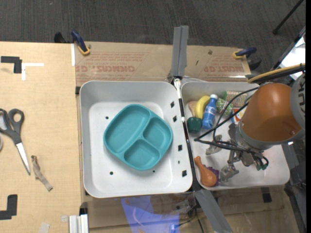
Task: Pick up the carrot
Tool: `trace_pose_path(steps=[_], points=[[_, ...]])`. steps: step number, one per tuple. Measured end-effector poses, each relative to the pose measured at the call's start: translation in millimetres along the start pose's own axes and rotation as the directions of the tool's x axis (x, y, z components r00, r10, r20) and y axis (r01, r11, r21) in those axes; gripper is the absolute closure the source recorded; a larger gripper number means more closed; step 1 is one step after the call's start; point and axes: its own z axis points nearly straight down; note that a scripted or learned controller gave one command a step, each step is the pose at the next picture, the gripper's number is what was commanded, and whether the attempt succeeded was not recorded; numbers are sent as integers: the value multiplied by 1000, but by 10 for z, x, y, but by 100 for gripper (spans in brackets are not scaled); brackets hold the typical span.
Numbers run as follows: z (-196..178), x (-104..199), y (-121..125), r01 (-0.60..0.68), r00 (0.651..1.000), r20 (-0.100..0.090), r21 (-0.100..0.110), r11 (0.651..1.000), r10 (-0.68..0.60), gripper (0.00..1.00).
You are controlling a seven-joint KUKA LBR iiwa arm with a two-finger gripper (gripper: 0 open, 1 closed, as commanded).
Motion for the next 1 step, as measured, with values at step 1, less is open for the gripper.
trace_pose_path(steps=[1], points=[[-1005, -231, 31, 523, 852, 4, 3, 852, -523, 0]])
